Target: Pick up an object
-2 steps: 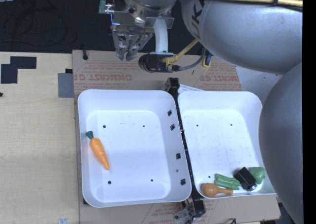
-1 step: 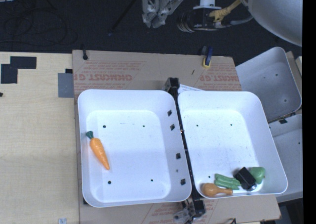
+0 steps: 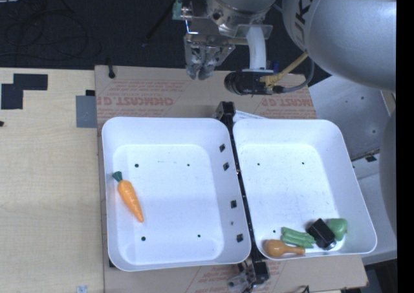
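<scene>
The metal two-finger claw [image 3: 206, 68] hangs nearly closed, holding nothing (above the bins), far from the orange plastic carrot [image 3: 130, 198].

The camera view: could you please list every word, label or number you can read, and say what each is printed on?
"CHEMCAST G.P.": red print, upside down, on the brown board behind the bins.
"KU": black letters, part of a name, on the grey arm.
Red print on the board's near edge: too small to read.

Both bins [image 3: 194, 131] look like smooth, faintly glossy white plastic. The carrot [image 3: 130, 199] at eight o'clock seems shiny plastic. The worktop [image 3: 45, 175] is pale matt wood; brown cardboard [image 3: 149, 94] lies under the bins.
</scene>
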Controlling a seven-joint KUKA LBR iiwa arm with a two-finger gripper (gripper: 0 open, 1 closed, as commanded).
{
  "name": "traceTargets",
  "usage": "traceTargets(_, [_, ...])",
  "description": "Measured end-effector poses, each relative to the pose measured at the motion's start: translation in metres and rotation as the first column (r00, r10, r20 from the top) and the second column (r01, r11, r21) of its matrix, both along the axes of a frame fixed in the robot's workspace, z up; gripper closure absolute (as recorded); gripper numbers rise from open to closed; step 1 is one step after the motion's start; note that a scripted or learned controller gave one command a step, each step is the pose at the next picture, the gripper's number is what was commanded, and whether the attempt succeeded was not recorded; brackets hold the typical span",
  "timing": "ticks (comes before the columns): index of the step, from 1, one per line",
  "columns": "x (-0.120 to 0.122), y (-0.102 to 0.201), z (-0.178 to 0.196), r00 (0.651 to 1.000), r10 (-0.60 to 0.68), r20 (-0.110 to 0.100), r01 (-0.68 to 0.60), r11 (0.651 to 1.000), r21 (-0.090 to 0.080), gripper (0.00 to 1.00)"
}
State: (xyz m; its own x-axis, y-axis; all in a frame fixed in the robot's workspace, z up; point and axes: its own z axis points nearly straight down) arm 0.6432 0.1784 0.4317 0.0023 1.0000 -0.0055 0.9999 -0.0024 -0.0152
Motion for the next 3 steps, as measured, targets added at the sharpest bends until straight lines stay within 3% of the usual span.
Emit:
traceTargets(1, [0.001, -0.012, 0.103, 1.0, 0.002, 0.02, -0.002, 1.0, 0.006, 1.0])
traceTargets(2, [0.0, -0.119, 0.001, 1.0, -0.006, 0.003, 0.006, 1.0, 0.002, 1.0])
traceTargets(3, [-0.001, -0.111, -0.103, 1.0, 0.002, 0.002, -0.002, 1.0, 0.004, 1.0])
